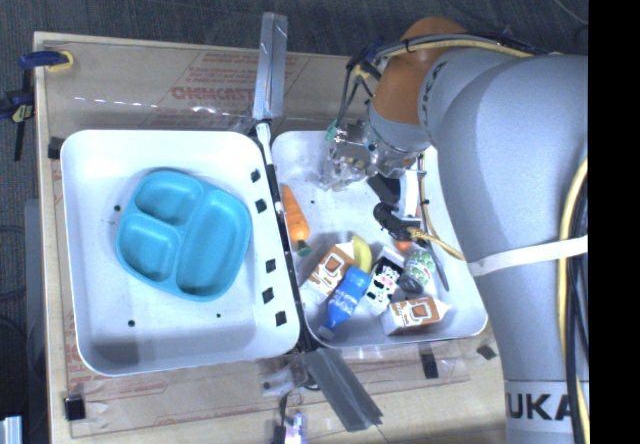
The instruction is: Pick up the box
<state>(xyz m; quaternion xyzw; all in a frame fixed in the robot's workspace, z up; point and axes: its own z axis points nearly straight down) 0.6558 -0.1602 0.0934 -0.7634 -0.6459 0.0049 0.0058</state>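
The box, a small carton printed brown and white, lies at about five o'clock in the right bin, close against the near wall. A black-and-white cow-pattern carton touches it at its ten o'clock side, and a green packet sits just beyond it at twelve o'clock. Farther toward nine o'clock lie a blue bottle, a yellow banana, a second brown carton and a carrot along the divider. The left bin holds a blue divided plate.

The claw hangs at the far end of the right bin, at roughly eleven o'clock from the box and well apart from it, over bare white floor. Whether its jaws stand wide or narrow cannot be told; nothing is seen between them.

To do this step well, the claw likely needs to travel toward five o'clock and come down straight over the box, jaws spread across its narrower sides. The crowding is the risk: a finger could land on the cow-pattern carton or jam against the bin wall, so turning the wrist so that the fingers fall into the free gaps seems wise.
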